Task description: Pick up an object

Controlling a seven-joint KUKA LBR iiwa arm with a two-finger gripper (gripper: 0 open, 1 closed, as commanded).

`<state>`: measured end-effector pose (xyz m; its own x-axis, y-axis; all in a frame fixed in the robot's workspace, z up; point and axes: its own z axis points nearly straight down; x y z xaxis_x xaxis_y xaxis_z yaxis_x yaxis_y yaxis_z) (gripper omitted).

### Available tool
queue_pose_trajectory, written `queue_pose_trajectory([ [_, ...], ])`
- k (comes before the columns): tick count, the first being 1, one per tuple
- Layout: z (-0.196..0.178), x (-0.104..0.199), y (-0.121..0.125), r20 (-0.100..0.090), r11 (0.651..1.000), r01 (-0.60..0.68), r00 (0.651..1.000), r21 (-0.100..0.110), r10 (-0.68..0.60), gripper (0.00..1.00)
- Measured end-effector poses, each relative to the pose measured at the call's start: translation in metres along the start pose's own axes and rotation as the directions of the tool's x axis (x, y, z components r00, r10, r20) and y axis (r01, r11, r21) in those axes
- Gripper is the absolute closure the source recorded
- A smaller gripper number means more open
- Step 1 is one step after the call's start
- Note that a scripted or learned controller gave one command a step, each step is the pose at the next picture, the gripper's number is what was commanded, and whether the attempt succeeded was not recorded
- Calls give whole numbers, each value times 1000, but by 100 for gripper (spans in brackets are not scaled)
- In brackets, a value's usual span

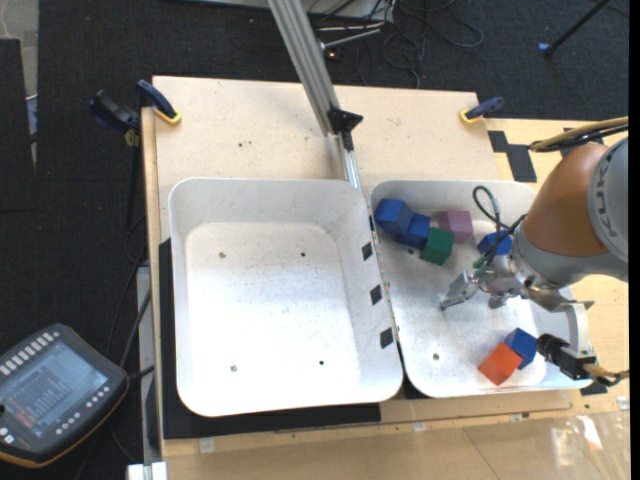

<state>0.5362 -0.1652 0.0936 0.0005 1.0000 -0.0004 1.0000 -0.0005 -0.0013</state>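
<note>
White bins (200, 208); blue (402, 221), green (437, 247), purple (456, 223), orange (499, 364) blocks.

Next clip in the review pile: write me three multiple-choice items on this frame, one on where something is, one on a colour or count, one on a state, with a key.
1. Where do the blocks lie?
A. All in the right bin
B. All in the left bin
C. Split between both bins

2. What colour is the block touching the orange block?
A. Green
B. Blue
C. Purple

3. What is the state of the purple block?
A. Lifted by the gripper
B. Resting in the bin by the green block
C. Lying on the bench outside the bins

Key:
1. A: both clusters sit inside the right bin.
2. B: a blue block sits against the orange block near the bin's front corner.
3. B: the purple block rests beside the green block, apart from the gripper.
</note>
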Motion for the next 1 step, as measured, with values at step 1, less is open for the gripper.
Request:
queue_pose_trajectory([
  [1, -12, 0, 1, 0, 1000, 0, 1000, -3, 0, 100],
])
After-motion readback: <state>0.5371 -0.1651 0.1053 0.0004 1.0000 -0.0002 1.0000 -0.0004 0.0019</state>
